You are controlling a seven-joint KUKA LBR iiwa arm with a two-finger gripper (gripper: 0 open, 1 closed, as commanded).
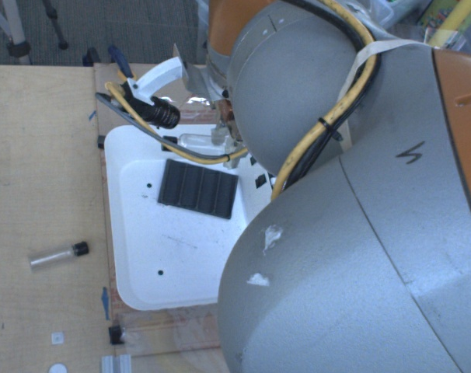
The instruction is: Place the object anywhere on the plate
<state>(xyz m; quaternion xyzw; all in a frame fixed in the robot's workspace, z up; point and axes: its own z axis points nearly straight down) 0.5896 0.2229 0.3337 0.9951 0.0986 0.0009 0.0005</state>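
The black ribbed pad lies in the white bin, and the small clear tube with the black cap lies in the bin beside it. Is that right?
Partly. The black ribbed pad does lie in the white bin, but the clear tube with the black cap lies outside it, on the wooden bench to the bin's left, as the camera view shows.

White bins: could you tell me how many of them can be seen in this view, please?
1: a white bin left of the grey arm, holding a black ribbed pad. The arm may hide a second.
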